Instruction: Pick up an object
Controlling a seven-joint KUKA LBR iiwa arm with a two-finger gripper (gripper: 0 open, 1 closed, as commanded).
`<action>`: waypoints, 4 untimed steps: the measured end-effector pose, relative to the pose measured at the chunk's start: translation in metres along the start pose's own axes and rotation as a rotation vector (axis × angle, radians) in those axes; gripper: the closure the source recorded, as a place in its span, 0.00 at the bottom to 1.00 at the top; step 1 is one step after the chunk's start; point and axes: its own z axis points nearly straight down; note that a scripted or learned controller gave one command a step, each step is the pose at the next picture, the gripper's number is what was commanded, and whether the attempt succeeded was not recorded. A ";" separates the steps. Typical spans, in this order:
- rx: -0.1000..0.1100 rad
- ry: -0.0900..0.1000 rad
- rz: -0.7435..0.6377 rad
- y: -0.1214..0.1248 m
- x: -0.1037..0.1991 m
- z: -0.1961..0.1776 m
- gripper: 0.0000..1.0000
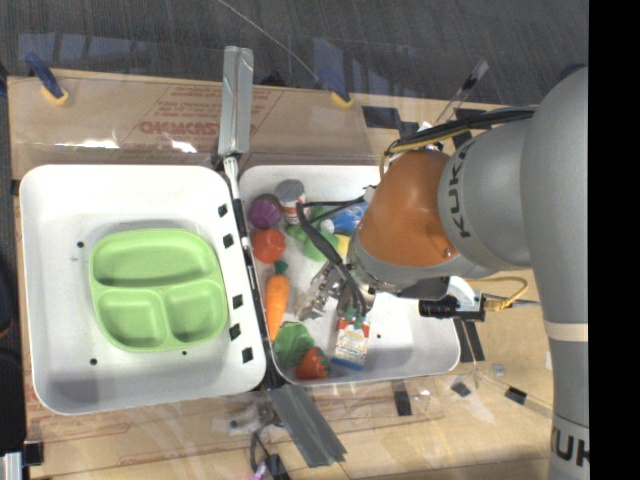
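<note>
My gripper reaches down into the right bin, its metal fingers hanging just right of an orange carrot and above a green leafy toy. A small printed carton lies just right of the fingertips, beside a red toy. Further back in the bin lie a purple toy, a red-orange tomato-like toy, a grey-capped item and blue and yellow pieces. The orange wrist band hides the bin's middle. Nothing shows between the fingers.
The left bin holds a green three-compartment tray. A metal divider bar stands at the back between the bins. Cables run along the right bin's right side. The bench's wooden edge runs along the front.
</note>
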 end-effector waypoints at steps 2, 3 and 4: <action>0.003 0.007 -0.179 0.121 -0.020 -0.092 1.00; -0.003 -0.014 -0.150 0.067 -0.012 -0.195 1.00; 0.002 0.000 -0.384 0.021 -0.005 -0.089 1.00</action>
